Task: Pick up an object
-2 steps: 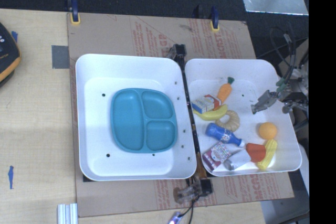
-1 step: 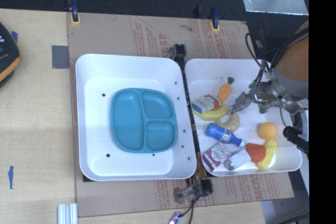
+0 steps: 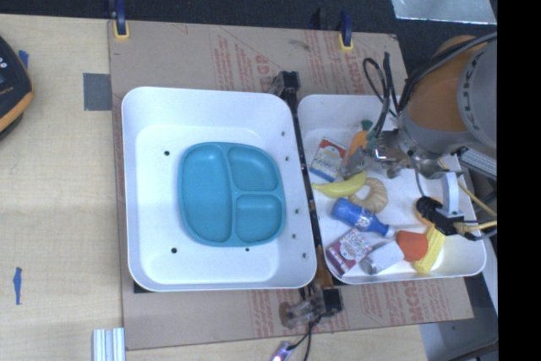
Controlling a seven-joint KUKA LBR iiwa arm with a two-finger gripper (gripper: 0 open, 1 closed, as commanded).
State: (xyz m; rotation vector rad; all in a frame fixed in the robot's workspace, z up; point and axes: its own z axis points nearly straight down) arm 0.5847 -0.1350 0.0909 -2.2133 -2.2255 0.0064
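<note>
The arm reaches in over the right bin, and its gripper hangs low above the bin's upper middle; whether it is spread or pinched together cannot be told from this angle. Just below the gripper lies a yellow banana, with a tan ring touching its right end. Left of the gripper sits a small packet. Below the banana lie a blue bottle and, nearer the bin's bottom edge, a red-and-white wrapper. The left bin holds a blue divided plate.
</note>
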